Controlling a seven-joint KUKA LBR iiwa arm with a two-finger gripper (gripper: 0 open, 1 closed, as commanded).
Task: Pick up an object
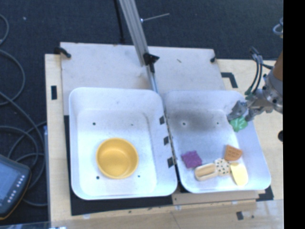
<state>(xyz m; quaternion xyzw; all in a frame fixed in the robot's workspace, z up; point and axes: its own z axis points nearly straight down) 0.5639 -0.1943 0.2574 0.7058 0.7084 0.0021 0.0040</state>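
my gripper [239,114]: it hangs over the upper right rim of the right bin [200,101], reaching in from the bench's right side
grip: a small green object [238,124] sits between my fingertips, so I judge the fingers closed on it; whether the hold is firm I cannot say
green object: at the right bin's right wall, near its top corner, just under my wrist and touching the fingers
landmark: I place everything else against that green object
orange piece [233,152]: below the green object, toward the bin's near edge, well apart from it
dotted die [221,166]: below and slightly left of the orange piece, touching the tan block [206,171], whose long axis runs left to right
yellow piece [239,174]: just beside the die on its right, lowest of the cluster
purple piece [191,159]: down and left of the green object, alone on the bin floor
yellow bowl [117,158]: far left of the green object, in the left bin [86,104]
key relation: the thing lies directly at my fingertips, not off to a side, so the coming move is, in my judgement, a straight lift clear of the rim
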